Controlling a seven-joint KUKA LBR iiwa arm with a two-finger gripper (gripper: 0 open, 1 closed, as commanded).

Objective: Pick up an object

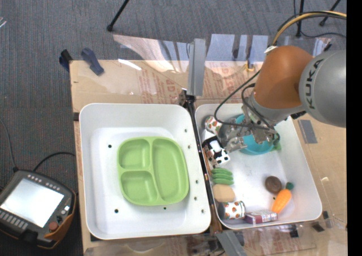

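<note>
From my feed I see the arm (300, 82) reaching in from the right of the frame, its orange band sitting over the upper part of the right bin (300, 192). The jaws (244, 134) hang low at the upper middle of that bin, right beside a teal bowl (257, 146); I cannot tell whether they are apart or together, and I see nothing between them.

The things to pick lie in the right bin. Along its left wall, from top to bottom: a small patterned cup (211, 125), a black-and-white cow-print piece (215, 151), a green pea pod (222, 176), a tan potato-like lump (224, 193) and a spotted cup on its side (234, 210). Near the lower edge lies a small purple-and-white box (260, 217). At the lower right lie a brown round piece (274, 183) and an orange carrot (282, 199), close together.

The left bin (96, 136) holds a green divided plate (153, 170) near its middle. Both bins sit on the counter (141, 82).
</note>
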